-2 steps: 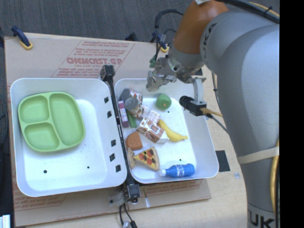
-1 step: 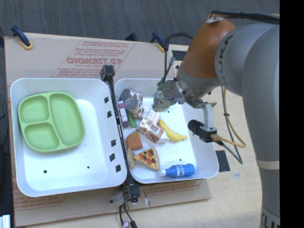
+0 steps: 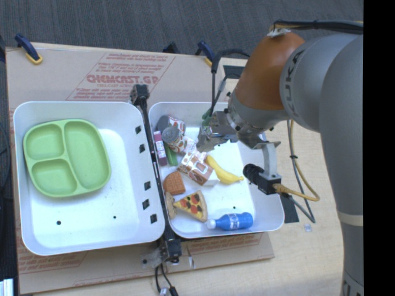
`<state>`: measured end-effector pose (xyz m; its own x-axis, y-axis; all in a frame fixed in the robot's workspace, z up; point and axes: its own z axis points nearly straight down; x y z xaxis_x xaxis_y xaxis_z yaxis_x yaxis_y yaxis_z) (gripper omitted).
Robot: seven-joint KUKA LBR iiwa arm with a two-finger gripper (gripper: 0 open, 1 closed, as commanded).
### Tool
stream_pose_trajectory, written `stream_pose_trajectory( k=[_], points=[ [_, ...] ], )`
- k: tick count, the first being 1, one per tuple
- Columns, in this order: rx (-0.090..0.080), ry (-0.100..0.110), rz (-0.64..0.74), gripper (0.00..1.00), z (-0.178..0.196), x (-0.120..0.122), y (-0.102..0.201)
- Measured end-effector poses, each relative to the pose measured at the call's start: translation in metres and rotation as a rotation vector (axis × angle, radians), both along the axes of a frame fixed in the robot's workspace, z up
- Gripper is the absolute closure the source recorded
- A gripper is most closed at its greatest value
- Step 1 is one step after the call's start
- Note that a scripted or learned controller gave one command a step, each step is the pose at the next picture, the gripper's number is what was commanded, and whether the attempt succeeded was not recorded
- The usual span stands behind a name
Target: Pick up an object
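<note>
The right bin [image 3: 266, 209] holds several toy food items. A yellow banana [image 3: 225, 172] lies near its middle, beside a small brown-and-white carton [image 3: 196, 168]. A pizza slice [image 3: 191, 206] and a round brown cookie [image 3: 174, 182] lie at the front left, and a blue bottle [image 3: 233, 221] lies on its side along the front wall. A can [image 3: 174, 130] sits at the back left. My gripper [image 3: 208, 138] hangs over the back middle of this bin, just above and behind the carton and banana, under the grey wrist with the orange band [image 3: 265, 73].
The left bin [image 3: 92, 221] holds a green divided plate [image 3: 66, 157] at its left. A purple and green packet [image 3: 160, 147] lies against the right bin's left wall. Black clips [image 3: 141, 94] join the bins. A cable [image 3: 302, 177] loops off the wrist at the right.
</note>
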<state>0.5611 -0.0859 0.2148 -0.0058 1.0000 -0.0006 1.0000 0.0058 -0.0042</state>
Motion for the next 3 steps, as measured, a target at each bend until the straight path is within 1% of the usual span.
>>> stream_pose_trajectory(
  k=[1,2,3],
  points=[
    [0.000,-0.001,0.001,1.00,0.032,-0.058,0.020],
    [0.000,0.000,0.004,1.00,0.043,-0.058,0.020],
    [-0.001,0.000,0.002,1.00,-0.024,0.028,0.015]
  ],
)
